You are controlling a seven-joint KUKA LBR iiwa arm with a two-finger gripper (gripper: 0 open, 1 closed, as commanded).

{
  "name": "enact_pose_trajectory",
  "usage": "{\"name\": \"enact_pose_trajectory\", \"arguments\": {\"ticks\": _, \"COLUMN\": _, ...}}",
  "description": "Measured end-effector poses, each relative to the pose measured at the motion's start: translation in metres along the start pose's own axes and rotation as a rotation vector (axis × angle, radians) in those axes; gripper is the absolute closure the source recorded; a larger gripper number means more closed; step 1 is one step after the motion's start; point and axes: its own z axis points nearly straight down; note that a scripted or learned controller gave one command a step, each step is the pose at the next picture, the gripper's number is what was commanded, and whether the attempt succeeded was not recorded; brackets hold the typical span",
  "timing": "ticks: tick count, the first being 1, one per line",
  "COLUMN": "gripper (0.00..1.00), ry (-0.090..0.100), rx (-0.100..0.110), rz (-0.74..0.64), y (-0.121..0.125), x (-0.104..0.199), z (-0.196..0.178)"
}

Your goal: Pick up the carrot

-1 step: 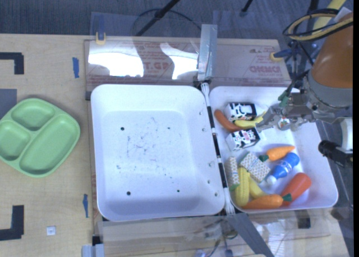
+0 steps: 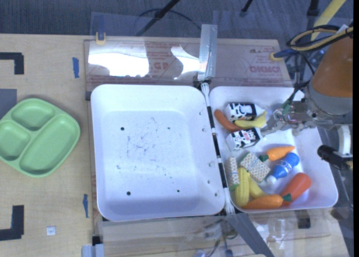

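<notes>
Approach step: gripper point(image 2: 279, 120) hovers over right bin point(image 2: 331, 194), pincer state unclear, cannot tell.
Next: shift toward carrot point(image 2: 279, 152) below it, descend, avoid banana point(image 2: 251, 121).

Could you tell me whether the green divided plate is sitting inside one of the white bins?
No, the green divided plate lies on the wooden bench, apart from and left of the left white bin.

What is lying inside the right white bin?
Inside the right bin lie toy foods: a carrot, a banana, corn, a blue bottle and two black-and-white cartons. They overlap, so anything beneath the pile is hidden.
</notes>
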Motion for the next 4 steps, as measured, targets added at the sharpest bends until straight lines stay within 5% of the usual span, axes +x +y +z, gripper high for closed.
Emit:
{"name": "enact_pose_trajectory", "arguments": {"ticks": 1, "gripper": 0.00, "ry": 0.000, "rx": -0.001, "rz": -0.204, "y": -0.025, "x": -0.018, "z": 0.050}}
{"name": "enact_pose_trajectory", "arguments": {"ticks": 2, "gripper": 0.00, "ry": -0.009, "rx": -0.024, "rz": -0.347, "y": -0.080, "x": -0.001, "z": 0.069}}
{"name": "enact_pose_trajectory", "arguments": {"ticks": 3, "gripper": 1.00, "ry": -0.006, "rx": -0.024, "rz": -0.347, "y": -0.079, "x": 0.000, "z": 0.059}}
{"name": "enact_pose_trajectory", "arguments": {"ticks": 4, "gripper": 1.00, "ry": -0.001, "rx": -0.002, "rz": -0.287, "y": -0.043, "x": 0.063, "z": -0.053}}
